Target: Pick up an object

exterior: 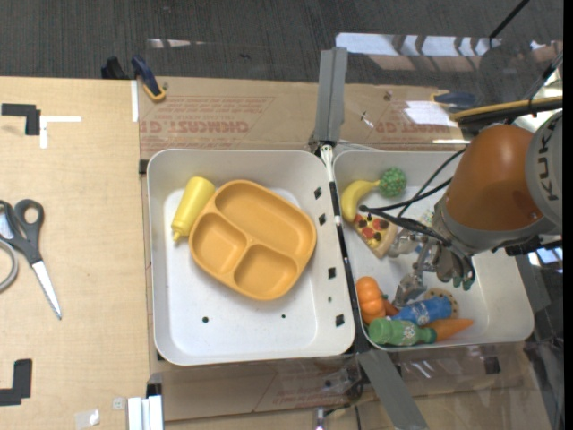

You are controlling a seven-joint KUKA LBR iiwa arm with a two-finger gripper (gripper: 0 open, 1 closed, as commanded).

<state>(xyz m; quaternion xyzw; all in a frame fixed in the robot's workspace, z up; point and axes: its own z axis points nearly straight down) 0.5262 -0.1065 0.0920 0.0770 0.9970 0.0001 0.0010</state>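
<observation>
The right bin (501, 325) holds several toy foods. A yellow banana (354, 195) and a green broccoli (391, 182) lie at its far left. Below them is a pizza slice (376, 231). Along the near wall sit an orange fruit (370, 296), a green toy (394, 332), a blue toy (425, 311) and a carrot (452, 328). My gripper (419, 280) reaches down into this bin from the grey and orange arm (492, 191). It sits just above the blue toy and beside the pizza slice, and nothing is visibly held in it.
The left bin (179, 321) carries a yellow divided plate (252, 238) and a yellow bottle (191, 206) beside it. Scissors (34, 249) lie on the wooden bench at the far left. A grey divider bar (329, 97) runs between the bins at the back.
</observation>
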